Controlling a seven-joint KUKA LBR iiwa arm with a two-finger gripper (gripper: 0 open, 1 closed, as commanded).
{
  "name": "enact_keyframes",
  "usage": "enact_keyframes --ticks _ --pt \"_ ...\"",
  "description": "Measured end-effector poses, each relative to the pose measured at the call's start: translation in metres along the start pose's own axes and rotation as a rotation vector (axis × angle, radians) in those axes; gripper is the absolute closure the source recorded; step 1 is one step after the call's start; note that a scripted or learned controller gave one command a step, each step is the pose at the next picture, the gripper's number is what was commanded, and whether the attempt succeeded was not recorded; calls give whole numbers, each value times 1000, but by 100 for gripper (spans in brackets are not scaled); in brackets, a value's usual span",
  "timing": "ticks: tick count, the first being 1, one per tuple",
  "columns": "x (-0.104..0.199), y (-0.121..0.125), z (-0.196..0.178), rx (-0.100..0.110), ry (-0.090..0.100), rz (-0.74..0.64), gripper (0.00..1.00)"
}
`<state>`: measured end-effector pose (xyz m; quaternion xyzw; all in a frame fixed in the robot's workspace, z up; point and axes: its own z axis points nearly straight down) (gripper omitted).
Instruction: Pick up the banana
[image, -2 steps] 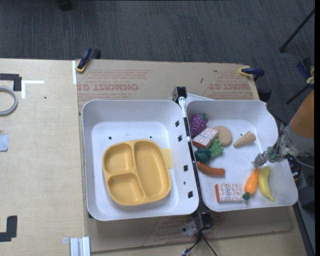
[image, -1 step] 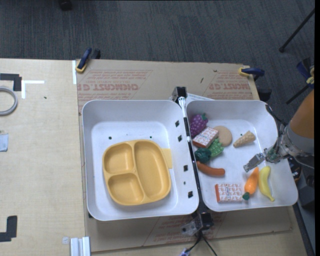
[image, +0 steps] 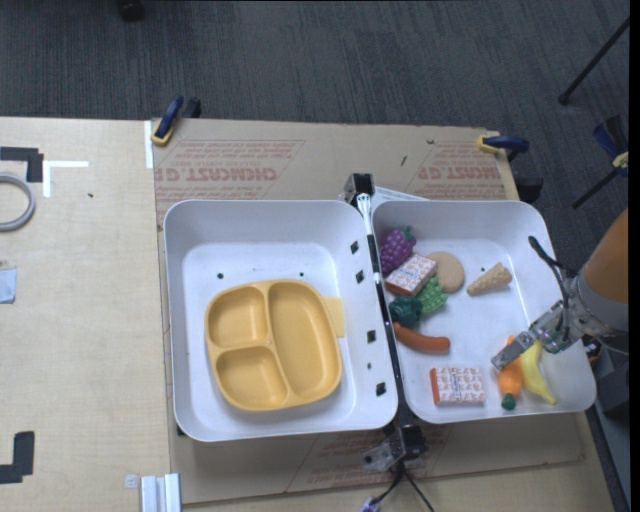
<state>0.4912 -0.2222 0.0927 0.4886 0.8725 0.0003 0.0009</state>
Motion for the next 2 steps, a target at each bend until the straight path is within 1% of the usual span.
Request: enact_keyframes --ticks 1,2 --pt "-1 1 -10 -3 -3 3 100" --pt "84 76 -30 0 -1 -178 100"
